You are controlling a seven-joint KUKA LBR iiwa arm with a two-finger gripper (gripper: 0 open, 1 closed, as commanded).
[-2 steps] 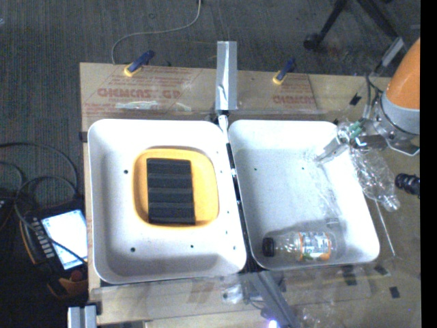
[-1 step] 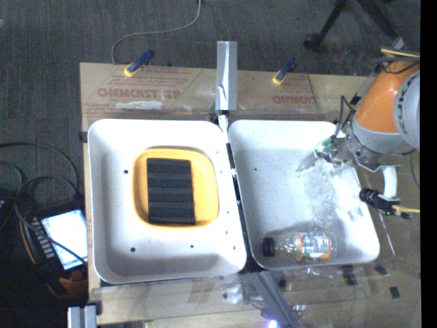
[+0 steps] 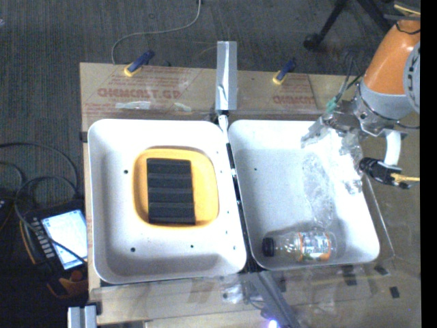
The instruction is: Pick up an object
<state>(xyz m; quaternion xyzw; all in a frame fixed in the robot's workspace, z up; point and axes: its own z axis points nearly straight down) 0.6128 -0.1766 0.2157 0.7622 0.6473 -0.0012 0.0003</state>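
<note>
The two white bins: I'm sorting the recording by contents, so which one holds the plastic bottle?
The right bin, on the arm's side. The plastic bottle lies on its side along its near wall; the left bin holds a yellow tray with a black block.

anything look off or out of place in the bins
The clear plastic bottle lies tipped on its side at the near edge of the right white bin, cap pointing left. The yellow tray with a black ridged insert sits flat in the left bin.
</note>
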